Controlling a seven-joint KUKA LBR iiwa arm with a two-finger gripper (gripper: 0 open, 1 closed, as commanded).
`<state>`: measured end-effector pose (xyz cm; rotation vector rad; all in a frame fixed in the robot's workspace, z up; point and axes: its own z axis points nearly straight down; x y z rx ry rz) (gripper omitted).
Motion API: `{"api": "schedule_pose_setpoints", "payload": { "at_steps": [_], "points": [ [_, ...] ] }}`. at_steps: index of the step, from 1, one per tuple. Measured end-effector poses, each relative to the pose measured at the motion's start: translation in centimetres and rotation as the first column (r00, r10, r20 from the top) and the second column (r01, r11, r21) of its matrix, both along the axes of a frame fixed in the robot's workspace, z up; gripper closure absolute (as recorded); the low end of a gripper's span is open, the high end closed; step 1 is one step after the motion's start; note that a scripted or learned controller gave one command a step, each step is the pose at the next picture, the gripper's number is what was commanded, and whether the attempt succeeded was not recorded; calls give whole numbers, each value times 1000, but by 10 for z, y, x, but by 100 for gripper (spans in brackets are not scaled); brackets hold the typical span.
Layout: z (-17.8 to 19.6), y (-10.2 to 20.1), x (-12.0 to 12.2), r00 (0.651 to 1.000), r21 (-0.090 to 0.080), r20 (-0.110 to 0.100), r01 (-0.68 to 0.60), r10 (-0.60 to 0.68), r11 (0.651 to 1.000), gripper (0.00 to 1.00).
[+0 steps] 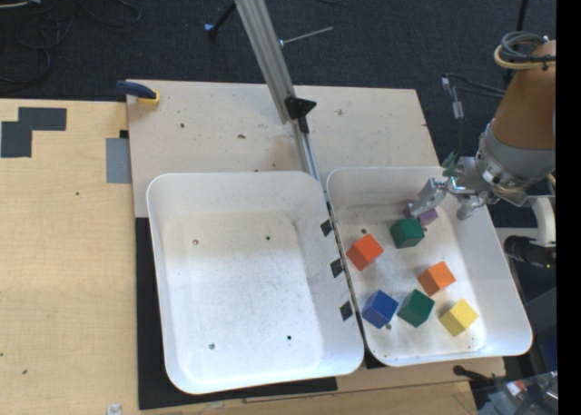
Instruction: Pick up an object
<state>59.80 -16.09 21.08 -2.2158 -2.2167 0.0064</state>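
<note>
Over the upper part of the right-hand shallow white bin (508,327), the tool (442,202) of the grey arm (524,123) is seen reaching in from the right. Its two fingers are spread apart; one finger (425,199) slants down to the left and the other (467,208) hangs nearer the wrist. Nothing is seen clamped between them. Just below the left finger, a small purple piece (427,216) is seen, touching or nearly touching a dark green cube (408,232); whether the finger touches either cannot be told.

Further down in the same bin, six small blocks are scattered. An orange cube (365,251) is placed left of the green cube, near the bin's left wall. A second orange cube (437,277) lies lower and to the right. Along the bottom, a blue cube (380,308), a second green cube (416,308) and a yellow cube (458,316) are lined up in a row, the blue and green ones close together.

The left-hand shallow white bin (172,222) is set beside the right one, their rims meeting in the middle. Both are carried by the pale wooden tabletop (209,127), from which a slanted silver metal bar (266,36) rises toward the top.
</note>
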Motion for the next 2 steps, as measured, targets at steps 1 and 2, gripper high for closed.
{"api": "schedule_pose_setpoints", "payload": {
  "at_steps": [1, 2],
  "points": [
    [3, 0, 1, 1000, -1, 5, 0, 0, 1000, 0],
    [-54, 5, 9, 1000, 0, 0, -5, 5, 1000, 0]
  ]
}}
